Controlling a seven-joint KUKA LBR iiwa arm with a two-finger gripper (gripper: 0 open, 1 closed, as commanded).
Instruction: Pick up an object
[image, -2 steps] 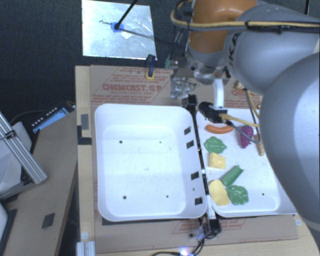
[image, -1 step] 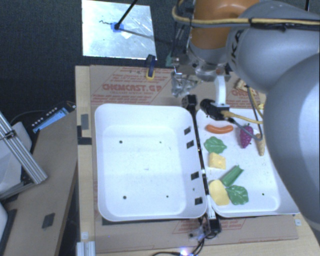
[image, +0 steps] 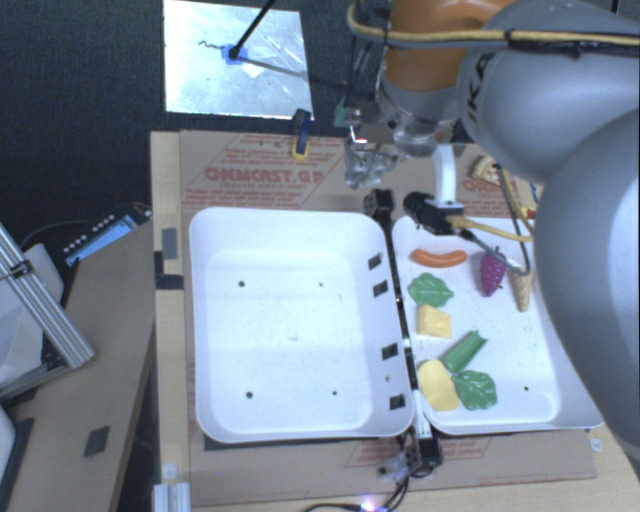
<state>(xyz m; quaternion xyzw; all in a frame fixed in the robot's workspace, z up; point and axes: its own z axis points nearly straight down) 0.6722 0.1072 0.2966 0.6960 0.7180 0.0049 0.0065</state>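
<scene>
My gripper (image: 362, 168) hangs above the far edge of the bench, over the back end of the seam between the two bins, with nothing seen in it. The right bin (image: 545, 385) holds several toy foods. An orange sausage (image: 438, 257) lies at the back, with a purple grape bunch (image: 490, 272) and a tan cone (image: 522, 291) to its right. Below them come a green leaf (image: 430, 291), a yellow cheese wedge (image: 433, 322), a green cucumber (image: 463, 350), a yellow pear-like piece (image: 437, 385) and another green leaf (image: 476, 388).
The left bin (image: 215, 300) sits beside the right one, joined by black clips (image: 392, 350) along the seam. A blue and yellow clamp (image: 300, 135) stands on the cardboard behind the bins. The grey arm (image: 560, 120) covers the right bin's far right corner.
</scene>
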